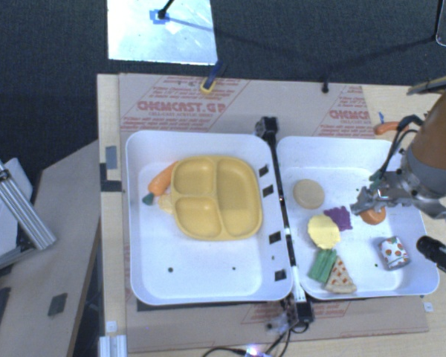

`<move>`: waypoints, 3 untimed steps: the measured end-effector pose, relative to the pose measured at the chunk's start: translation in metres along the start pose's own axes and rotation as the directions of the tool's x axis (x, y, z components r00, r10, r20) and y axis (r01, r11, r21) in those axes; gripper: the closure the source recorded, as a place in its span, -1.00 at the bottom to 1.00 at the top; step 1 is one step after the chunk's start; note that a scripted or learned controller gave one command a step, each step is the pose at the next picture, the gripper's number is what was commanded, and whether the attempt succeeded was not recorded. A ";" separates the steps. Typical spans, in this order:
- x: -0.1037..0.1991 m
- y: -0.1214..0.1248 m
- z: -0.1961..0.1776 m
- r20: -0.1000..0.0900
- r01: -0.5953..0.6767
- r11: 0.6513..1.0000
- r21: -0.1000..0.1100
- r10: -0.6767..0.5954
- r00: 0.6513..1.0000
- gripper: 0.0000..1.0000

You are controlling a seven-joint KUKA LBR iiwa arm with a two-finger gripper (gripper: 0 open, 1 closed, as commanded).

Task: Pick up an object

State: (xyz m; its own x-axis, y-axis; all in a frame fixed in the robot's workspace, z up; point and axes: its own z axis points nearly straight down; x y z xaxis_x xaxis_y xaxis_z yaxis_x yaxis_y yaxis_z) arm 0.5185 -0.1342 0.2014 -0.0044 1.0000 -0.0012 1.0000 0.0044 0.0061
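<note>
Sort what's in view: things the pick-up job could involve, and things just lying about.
Job:
end effector
orange piece beneath it
purple piece
yellow disc
tan disc
green block
pizza slice
small can
right bin

Lying about:
yellow divided plate
toy carrot
left bin

Bright, even overhead light; white bins (208,288) glare slightly, shadows soft, whole frame mildly blurred.

The arm (437,151) enters at three o'clock, showing a broad orange-brown rounded band above a pale grey wrist ring. A black cable loops along its upper side. The metallic grey gripper (372,197) looks angular and compact.
</note>
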 end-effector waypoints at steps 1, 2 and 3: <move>0.000 0.002 -0.024 0.000 0.000 1.000 0.001 0.000 1.000 1.00; 0.049 0.004 -0.019 -0.002 0.003 1.000 0.005 -0.003 1.000 1.00; 0.107 -0.009 -0.013 -0.002 0.003 1.000 0.006 -0.003 1.000 1.00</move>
State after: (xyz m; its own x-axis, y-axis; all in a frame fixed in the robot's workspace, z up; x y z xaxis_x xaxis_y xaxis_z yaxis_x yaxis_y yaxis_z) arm 0.5091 -0.0272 0.2143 -0.0075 1.0000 0.0012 1.0000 0.0075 0.0003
